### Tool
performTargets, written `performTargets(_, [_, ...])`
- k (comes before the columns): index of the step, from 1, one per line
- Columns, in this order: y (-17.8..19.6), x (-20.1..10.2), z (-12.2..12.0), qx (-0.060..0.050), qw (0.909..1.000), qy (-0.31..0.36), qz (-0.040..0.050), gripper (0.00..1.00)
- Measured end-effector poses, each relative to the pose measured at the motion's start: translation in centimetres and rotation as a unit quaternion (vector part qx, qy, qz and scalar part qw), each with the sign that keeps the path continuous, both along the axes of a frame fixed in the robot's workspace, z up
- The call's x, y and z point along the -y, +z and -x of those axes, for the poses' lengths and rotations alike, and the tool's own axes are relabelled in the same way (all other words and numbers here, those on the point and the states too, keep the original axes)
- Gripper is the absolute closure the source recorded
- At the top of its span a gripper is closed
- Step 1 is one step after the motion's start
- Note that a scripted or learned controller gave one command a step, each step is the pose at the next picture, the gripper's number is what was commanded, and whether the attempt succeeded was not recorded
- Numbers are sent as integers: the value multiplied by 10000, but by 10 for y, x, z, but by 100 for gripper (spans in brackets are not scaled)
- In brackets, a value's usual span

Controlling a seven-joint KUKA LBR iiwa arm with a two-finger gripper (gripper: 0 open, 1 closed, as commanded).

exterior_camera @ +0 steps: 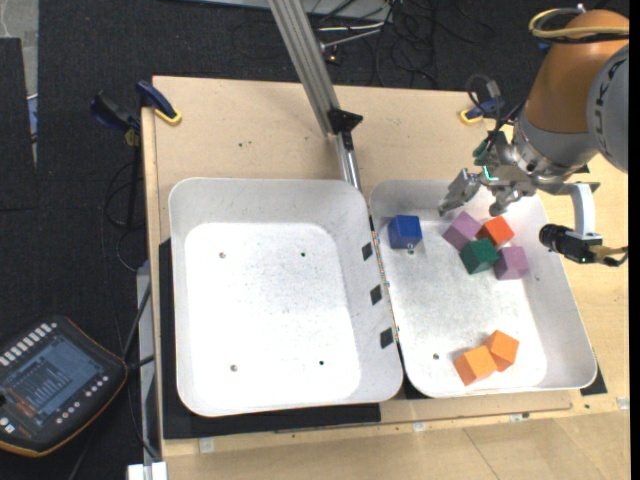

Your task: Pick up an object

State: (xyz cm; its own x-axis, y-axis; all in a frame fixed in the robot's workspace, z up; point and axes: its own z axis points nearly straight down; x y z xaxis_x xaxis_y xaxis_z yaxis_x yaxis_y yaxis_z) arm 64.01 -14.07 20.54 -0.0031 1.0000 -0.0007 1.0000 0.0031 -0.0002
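Note:
My gripper [477, 197] hangs over the far part of the right bin [560, 313], fingers spread apart with nothing between them. Just below it lies a cluster of blocks: a purple one [462, 231], an orange one [497, 232], a green one [479, 256] and a second purple one [512, 262]. A blue block [404, 231] sits alone to the left, near the divider. Two orange blocks [475, 364] [503, 348] rest together near the bin's front.
The left bin [265, 293] stands beside the right one. A slanted metal pole [310, 63] crosses the back of the bench. Clamps sit at the bench's far corners [155, 103] [482, 103]. A teach pendant [50, 383] lies off the bench at the lower left.

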Motion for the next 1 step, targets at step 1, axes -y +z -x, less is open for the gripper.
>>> performTargets(1, [-44,-3,5,-20,10000,-12,-3,0])
